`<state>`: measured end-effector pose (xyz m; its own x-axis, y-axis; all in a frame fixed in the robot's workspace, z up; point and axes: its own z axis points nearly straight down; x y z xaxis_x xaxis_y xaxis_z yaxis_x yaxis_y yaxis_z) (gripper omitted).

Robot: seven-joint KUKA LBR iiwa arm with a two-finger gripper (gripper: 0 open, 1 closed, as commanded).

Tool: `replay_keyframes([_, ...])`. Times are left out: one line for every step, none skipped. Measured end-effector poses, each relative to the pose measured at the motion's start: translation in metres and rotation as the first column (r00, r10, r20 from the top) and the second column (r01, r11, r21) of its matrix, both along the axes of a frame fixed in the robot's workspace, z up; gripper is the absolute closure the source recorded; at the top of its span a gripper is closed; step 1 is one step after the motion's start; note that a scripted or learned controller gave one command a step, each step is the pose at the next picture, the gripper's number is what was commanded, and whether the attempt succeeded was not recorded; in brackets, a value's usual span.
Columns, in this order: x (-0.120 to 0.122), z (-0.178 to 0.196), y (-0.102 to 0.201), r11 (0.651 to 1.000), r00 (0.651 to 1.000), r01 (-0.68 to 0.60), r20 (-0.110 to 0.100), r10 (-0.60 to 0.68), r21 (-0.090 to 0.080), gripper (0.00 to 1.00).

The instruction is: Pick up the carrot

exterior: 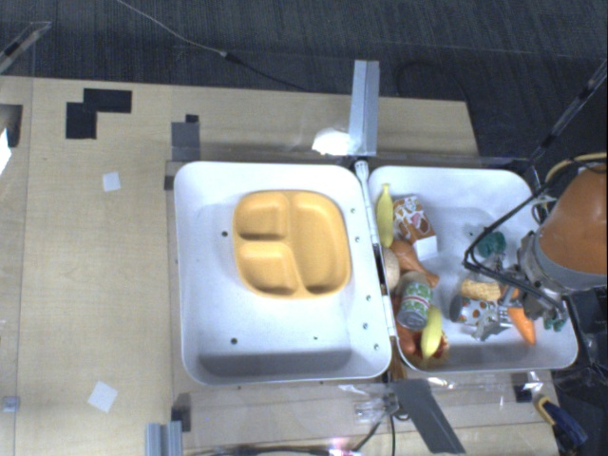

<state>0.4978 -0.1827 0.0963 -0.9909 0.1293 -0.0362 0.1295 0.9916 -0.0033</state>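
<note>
**Carrot at the right bin's front edge, arm above it**

The carrot [522, 324] lies near the right bin's [456, 183] front right corner, just beside the gripper [489, 319]; whether the claw is spread cannot be told. A can [415, 304], two bananas [384, 215] and a snack packet [411, 218] crowd the bin's left wall. Labels are unreadable. The left bin [204, 255] holds a yellow divided tray [290, 242].

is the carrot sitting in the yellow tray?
No. The carrot lies in the right bin near the gripper, while the yellow tray sits in the left bin.
</note>
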Motion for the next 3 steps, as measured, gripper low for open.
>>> replay_keyframes([0.005, 0.015, 0.001, 1.0, 1.0, -0.006, 0.013, 0.006, -0.003, 1.0])
replay_keyframes([0.033, 0.061, 0.03, 1.0, 0.999, -0.024, -0.024, 0.024, 0.007, 1.0])
replay_keyframes([0.009, 0.001, 0.014, 0.986, 0.985, -0.169, -0.023, 0.169, 0.004, 1.0])
